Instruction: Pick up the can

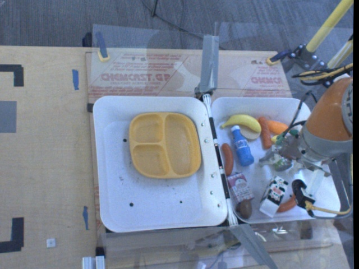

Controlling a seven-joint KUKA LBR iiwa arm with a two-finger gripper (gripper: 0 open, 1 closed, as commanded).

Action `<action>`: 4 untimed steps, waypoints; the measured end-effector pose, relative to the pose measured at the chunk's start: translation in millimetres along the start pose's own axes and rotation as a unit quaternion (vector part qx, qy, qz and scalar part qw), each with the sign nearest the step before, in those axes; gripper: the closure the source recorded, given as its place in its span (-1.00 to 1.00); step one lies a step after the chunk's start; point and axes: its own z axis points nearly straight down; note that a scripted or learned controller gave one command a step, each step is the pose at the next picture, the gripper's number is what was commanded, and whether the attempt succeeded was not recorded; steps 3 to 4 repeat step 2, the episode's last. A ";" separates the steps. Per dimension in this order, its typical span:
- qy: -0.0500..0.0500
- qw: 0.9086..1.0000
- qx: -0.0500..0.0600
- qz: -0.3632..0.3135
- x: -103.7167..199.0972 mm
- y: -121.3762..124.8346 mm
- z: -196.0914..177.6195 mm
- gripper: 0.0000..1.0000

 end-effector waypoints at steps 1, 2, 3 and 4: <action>-0.001 1.000 -0.001 0.003 -3.3 0.8 -10.6 1.00; 0.000 0.998 0.003 -0.062 96.7 12.7 -130.0 1.00; 0.000 0.998 0.003 -0.062 96.7 12.7 -130.0 1.00; 0.000 0.998 0.003 -0.062 96.7 12.7 -130.0 1.00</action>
